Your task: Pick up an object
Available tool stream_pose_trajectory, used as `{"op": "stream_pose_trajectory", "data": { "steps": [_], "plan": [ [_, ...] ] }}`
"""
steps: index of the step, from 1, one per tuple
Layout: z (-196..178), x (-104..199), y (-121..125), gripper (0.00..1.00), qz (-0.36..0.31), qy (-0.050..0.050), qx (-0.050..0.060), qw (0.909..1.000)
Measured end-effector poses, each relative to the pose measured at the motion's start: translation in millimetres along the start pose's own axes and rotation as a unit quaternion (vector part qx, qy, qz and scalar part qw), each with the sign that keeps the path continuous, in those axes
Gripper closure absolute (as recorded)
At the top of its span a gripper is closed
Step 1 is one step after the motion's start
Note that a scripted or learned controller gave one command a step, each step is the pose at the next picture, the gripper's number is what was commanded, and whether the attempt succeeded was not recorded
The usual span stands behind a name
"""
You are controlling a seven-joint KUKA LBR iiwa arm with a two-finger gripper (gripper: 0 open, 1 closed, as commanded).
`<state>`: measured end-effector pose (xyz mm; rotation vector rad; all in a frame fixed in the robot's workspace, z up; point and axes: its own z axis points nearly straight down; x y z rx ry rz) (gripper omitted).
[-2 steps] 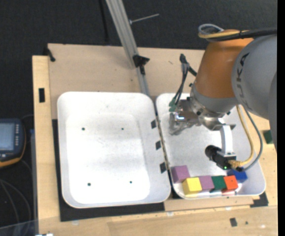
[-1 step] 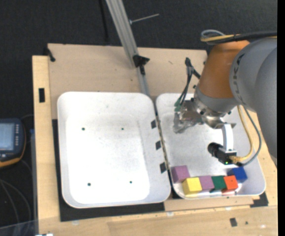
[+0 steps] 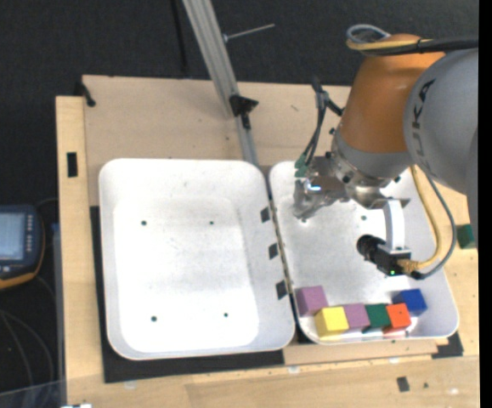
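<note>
The arm (image 3: 398, 100) enters from the right and extends over the right bin (image 3: 347, 253). The hand (image 3: 307, 201) hangs above the bin's upper left area, close to the wall shared with the left bin (image 3: 186, 253). Whether its fingers are apart or together cannot be told; nothing shows between them.

The blocks lie in a cluster along the near edge of the right bin, well apart from the hand:
- A light purple block (image 3: 312, 298) sits at the left end, nearest the shared wall.
- A yellow block (image 3: 332, 320) lies just in front of it, to its right.
- A second purple block (image 3: 357, 315) touches the yellow block.
- A green block (image 3: 376, 317) and an orange block (image 3: 398, 317) follow in the row.
- A blue block (image 3: 411, 300) sits just behind the orange block.

Both bins rest on the bench (image 3: 144, 126). A handheld screen (image 3: 3, 240) lies off the bench's left side.
</note>
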<state>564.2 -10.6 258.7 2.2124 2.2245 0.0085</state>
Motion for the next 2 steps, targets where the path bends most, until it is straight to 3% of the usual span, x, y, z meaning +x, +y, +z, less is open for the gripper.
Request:
{"op": "stream_pose_trajectory", "data": {
  "steps": [1,2],
  "plan": [
    [-42.5,66.1,1.8,1.00,-0.001,0.000,0.001,1.0000],
    [-66.5,107.6,-14.4,1.00,-0.001,0.001,0.001,1.0000]
  ]
}}
